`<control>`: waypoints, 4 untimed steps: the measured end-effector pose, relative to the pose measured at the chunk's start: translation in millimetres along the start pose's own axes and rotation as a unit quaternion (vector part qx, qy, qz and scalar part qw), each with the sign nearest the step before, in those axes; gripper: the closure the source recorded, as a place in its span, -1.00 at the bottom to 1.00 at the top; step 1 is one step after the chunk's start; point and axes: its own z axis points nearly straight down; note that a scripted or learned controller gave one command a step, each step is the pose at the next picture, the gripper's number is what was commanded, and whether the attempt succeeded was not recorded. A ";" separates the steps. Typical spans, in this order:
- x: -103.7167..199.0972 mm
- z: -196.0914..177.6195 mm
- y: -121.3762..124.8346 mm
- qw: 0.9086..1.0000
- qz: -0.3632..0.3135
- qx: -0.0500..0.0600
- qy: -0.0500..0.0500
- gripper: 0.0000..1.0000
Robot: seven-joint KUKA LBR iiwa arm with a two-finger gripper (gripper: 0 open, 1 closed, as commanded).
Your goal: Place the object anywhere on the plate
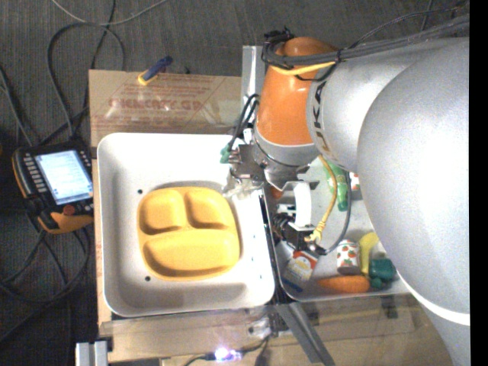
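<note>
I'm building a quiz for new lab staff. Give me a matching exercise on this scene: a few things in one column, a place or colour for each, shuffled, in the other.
Things:
1. plate
2. carrot
3. handheld screen
4. blue-and-yellow tool

Descriptions:
A. on the floor left of the bins
B. yellow, three compartments, in the left bin
C. on the cardboard sheet above the left bin
D. orange, at the right bin's near edge

Pairs: 1-B, 2-D, 3-A, 4-C

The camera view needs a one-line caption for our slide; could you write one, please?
KUKA arm reaches over the right bin's toys while the yellow divided plate waits in the left bin.
</note>
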 end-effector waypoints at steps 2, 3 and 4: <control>68.1 101.2 -68.0 0.975 0.224 0.001 -0.002 1.00; 137.5 35.0 -16.0 0.967 0.253 0.000 -0.001 1.00; 137.0 63.8 -30.2 0.983 0.184 0.001 -0.001 1.00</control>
